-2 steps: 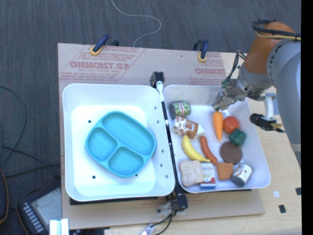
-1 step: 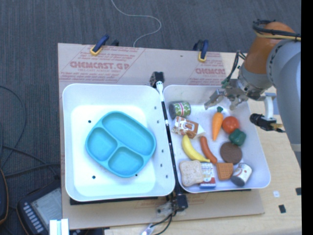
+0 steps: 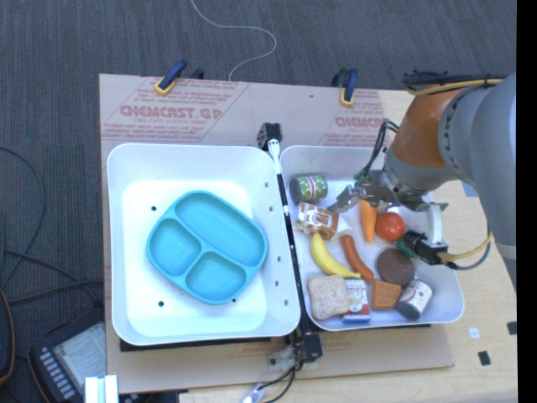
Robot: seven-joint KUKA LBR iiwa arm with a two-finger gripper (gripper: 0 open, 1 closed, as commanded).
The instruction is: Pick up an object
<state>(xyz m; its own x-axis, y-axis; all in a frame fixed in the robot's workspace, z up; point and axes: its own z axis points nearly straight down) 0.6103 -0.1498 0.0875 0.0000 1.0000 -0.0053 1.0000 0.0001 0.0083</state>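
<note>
Now we are reading the bench from the left, where the left bin (image 3: pixel 117 225) is carrying a blue divided plate (image 3: pixel 207 246) and nothing we need. Moving across the middle wall, we are coming to the right bin (image 3: pixel 457 305), crowded with play food: a small green can (image 3: pixel 311 186) at the top, a snack packet (image 3: pixel 316 219) below it, a banana (image 3: pixel 329 259), a slice of bread (image 3: pixel 327 295), a sausage (image 3: pixel 357 257), a carrot (image 3: pixel 367 221) and a tomato (image 3: pixel 390 226).

We are seeing the gripper (image 3: pixel 357 195) low over the upper part of this bin, just above the carrot's top end, with the grey arm (image 3: pixel 470 133) reaching in from the right. We cannot tell how the claw is set, and nothing is visibly held in it.

We are judging the carrot the likeliest target. To do this well, we are advising a straight descent centred across its narrow width, since the tomato is touching its right side and could get nudged or pinched along with it.
</note>
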